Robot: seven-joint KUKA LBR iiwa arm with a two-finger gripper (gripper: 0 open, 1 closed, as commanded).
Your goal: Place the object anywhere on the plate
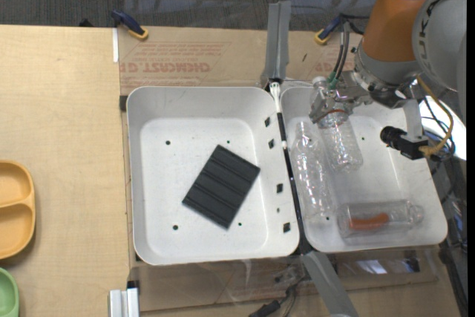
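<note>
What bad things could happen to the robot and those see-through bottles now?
1. The gripper is at the top of a clear bottle. Smooth plastic might slip.
2. Two more bottles lie close by, one alongside and one with an orange thing inside, so they might get bumped.
3. The orange plate is far left, beyond the other bin with its black block. A long carry could end in a drop.

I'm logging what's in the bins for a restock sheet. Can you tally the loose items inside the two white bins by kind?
Clear plastic bottles: 3, all in the right bin: one under the gripper, one along the left wall, one with an orange label
Black ridged slab: 1, in the left bin
Total: 4
</note>
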